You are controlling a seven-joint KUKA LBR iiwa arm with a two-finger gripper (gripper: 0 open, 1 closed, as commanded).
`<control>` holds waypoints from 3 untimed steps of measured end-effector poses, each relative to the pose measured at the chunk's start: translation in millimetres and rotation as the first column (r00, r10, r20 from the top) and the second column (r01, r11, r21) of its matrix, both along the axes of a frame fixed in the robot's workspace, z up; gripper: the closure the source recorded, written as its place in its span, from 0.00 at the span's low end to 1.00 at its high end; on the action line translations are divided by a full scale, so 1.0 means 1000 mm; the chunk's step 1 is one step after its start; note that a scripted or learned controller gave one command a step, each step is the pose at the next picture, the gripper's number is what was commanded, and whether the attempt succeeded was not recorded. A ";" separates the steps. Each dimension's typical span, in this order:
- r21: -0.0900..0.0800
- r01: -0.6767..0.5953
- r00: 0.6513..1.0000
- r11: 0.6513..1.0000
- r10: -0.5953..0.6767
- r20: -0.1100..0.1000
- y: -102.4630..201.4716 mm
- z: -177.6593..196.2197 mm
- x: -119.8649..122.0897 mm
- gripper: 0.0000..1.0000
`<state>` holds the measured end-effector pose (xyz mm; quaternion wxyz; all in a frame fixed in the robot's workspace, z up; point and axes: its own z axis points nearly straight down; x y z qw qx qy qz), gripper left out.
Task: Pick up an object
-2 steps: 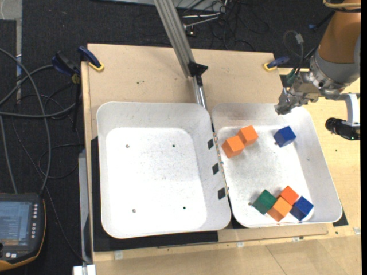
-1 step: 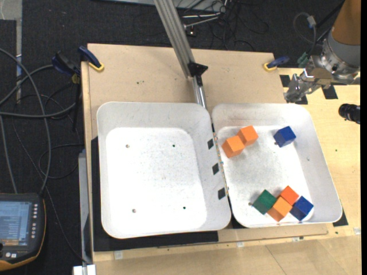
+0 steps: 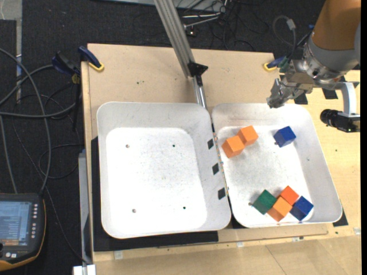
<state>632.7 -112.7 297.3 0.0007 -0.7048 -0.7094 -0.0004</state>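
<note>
Gripper (image 3: 277, 99) hangs above the right bin's (image 3: 321, 171) far rim, nothing between its fingers; how wide they stand, I cannot tell. The lone blue block (image 3: 284, 136) sits just inside that rim, probably the easiest pick since it is apart from the others.

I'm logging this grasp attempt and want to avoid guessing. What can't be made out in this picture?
- Gripper, camera view: too small and blurred to tell its opening.
- Arm: cut off by the top and right edges.
- Green cube, two orange cubes and blue cube: huddled together; touching or overlapping faces are hidden.
</note>
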 end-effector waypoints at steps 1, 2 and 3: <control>0.000 0.000 1.000 1.000 0.000 -0.001 0.045 -0.007 -0.006 1.00; 0.000 -0.002 1.000 1.000 0.002 -0.002 0.104 -0.012 -0.022 1.00; 0.000 -0.001 1.000 1.000 0.001 -0.003 0.149 -0.023 -0.047 1.00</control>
